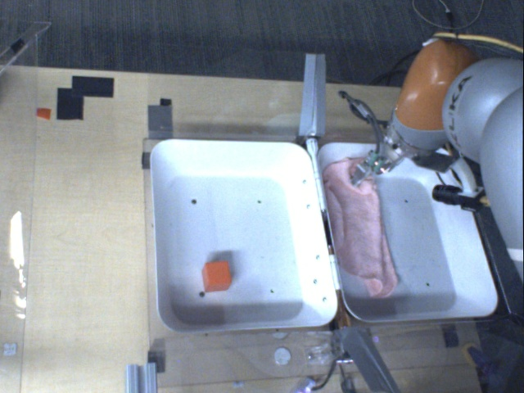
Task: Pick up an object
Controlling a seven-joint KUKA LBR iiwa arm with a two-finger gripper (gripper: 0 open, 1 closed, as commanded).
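Pale wood bench [82, 244], the largest item, carries everything else. Grey arm [491, 113] with an orange band [430, 84] reaches in from the right, bulking over the upper right corner of the scene.

Left white bin [237, 170]: shallow, rounded corners, set just beside its twin with a grey metal divider post [312, 97] rising at the back between them. Right white bin [434, 252]: same form, partly overlapped by the arm along its right side.

Pink cloth [360, 236]: long, soft, rumpled strip lying along the left wall of the right bin, running from the back of the bin toward the front, where it ends in a rounded fold.

Gripper [367, 170]: small metallic tool at the arm's end, down at the back end of the pink cloth and touching or pressing into its top edge. Whether it is spread or clenched cannot be told; the tips merge with the fabric.

Black L-shaped marker [80, 95]: flat on the bench, far left rear.

Orange block [217, 276]: small cube resting alone in the front left part of the left bin, well apart from the tool.
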